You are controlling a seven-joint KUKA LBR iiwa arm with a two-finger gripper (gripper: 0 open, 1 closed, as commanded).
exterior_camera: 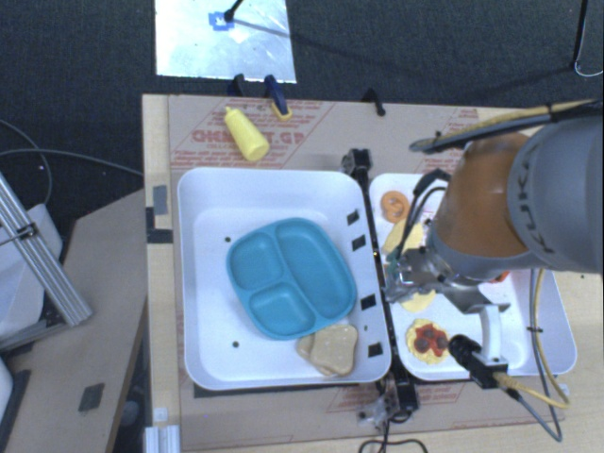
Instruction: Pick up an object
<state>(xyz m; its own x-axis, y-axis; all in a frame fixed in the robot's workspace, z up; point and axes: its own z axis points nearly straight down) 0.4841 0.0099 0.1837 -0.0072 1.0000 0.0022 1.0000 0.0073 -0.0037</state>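
Note:
My gripper (408, 277) is down in the right bin (557, 343), at its left side, with the grey and orange arm (500, 201) covering most of that bin. Right below the gripper lies a pale yellow toy food piece (417, 301). A small round pizza-like piece (429, 340) with red spots rests nearer the bin's front. An orange round piece (394, 206) sits at the bin's back left, and a yellow strip (397, 238) lies between it and the gripper. The arm hides whether anything is in the gripper.
The left bin (217, 206) holds a blue divided plate (291, 276) and a tan bread-shaped piece (329, 348) at its front. A yellow bottle (245, 133) lies on the cardboard behind the bins. A black divider bar (370, 253) runs between the bins.

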